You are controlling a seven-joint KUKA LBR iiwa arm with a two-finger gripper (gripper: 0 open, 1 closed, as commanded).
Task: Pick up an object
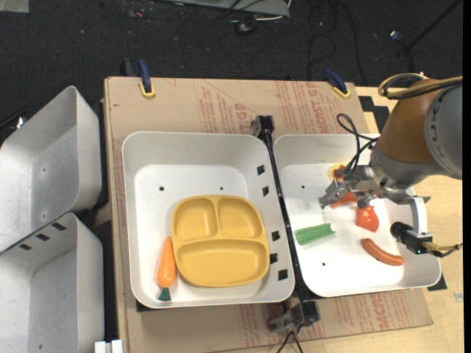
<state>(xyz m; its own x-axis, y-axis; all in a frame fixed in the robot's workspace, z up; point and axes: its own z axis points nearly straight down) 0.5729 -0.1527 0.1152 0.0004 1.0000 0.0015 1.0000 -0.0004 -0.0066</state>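
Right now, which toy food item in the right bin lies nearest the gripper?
The red strawberry-like piece, just below the gripper; the green pod and orange-red sausage lie farther off.

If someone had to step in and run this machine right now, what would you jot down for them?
Gripper: low in the right bin, near its back; whether it is open or shut cannot be told, nothing seen held.
Right bin: red strawberry-like piece just beside the gripper, green piece, sausage.
Left bin: yellow divided tray, carrot against its left edge.
Done: arm reached in. Left: grasp and lift one object.
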